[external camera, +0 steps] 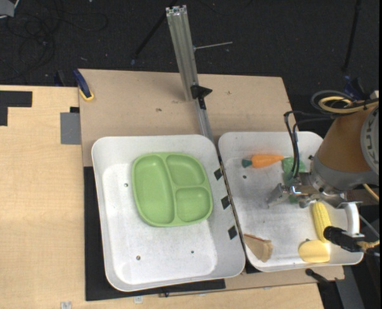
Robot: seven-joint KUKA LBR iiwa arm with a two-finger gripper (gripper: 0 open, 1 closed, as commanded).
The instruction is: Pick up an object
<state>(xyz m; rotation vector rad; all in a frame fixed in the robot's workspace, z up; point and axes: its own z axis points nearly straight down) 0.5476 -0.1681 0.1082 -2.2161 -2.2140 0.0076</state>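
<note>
Camera view: orange carrot with green stem end, lying flat in right bin.

Fixed overhead camera; slanted, seemingly mid-range, over both bins.

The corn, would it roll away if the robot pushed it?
Probably yes. The corn looks long and round, so a sideways push would likely roll it across the right bin. It looks like stiff plastic, so it probably won't bend, and its smooth sides might slip.
</note>
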